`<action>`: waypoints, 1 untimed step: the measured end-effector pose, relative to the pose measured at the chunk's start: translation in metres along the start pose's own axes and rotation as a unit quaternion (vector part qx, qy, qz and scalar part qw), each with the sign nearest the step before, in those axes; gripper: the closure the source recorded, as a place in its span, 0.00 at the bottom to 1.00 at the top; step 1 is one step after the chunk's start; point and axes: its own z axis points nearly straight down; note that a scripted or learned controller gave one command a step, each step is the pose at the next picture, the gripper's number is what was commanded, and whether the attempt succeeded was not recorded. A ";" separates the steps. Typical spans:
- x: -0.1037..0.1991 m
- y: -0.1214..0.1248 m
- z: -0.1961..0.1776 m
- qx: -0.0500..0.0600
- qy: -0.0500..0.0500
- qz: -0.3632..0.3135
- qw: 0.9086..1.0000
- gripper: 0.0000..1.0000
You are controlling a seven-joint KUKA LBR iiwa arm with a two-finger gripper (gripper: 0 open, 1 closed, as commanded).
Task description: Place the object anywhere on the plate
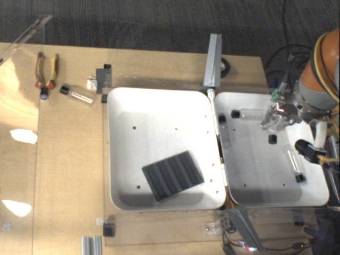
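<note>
A dark ribbed plate [173, 175] is seen near the left bin's [122, 142] front edge. The gripper [277, 116] is positioned over the right bin's [255, 185] back right; its state cannot be told. A small vial [295, 164] is noted near that bin's right edge.

On the table [64, 158], left of the bins, a pair of pliers with red and orange handles [45, 74] lies near the far-left corner, and just beside it rests a small clear vial with a black cap [77, 94]. A grey metal bar [213, 61] stands behind the seam between the bins, and a small black block [109, 228] sits near the front edge.
</note>
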 end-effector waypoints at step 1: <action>0.111 0.068 0.011 0.002 0.001 0.012 1.000 1.00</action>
